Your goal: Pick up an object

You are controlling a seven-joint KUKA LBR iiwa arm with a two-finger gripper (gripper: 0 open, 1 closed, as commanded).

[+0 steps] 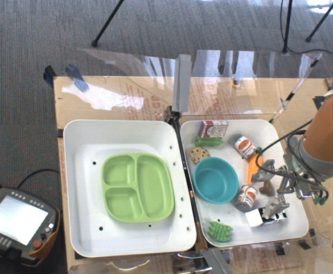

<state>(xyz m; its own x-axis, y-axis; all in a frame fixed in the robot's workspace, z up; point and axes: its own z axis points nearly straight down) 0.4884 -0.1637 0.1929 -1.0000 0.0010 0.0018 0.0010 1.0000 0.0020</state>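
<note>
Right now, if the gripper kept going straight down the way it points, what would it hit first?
Probably the small white and black object on the right bin floor, just below the gripper. The can lies to its left. Depth is unclear.

Floor: dark grey ribbed carpet [35, 33] on the far and left sides of the bench. Black tripod legs [110, 17] stand on it at far centre, with more stand legs [289, 16] at far right. Bench top [115, 96] is light wood under a clear sheet, with bright glare patches. A grey upright post [181, 84] rises at its far centre. A teach pendant [17, 224] lies on the floor, near left, with its screen lit pale.
</note>
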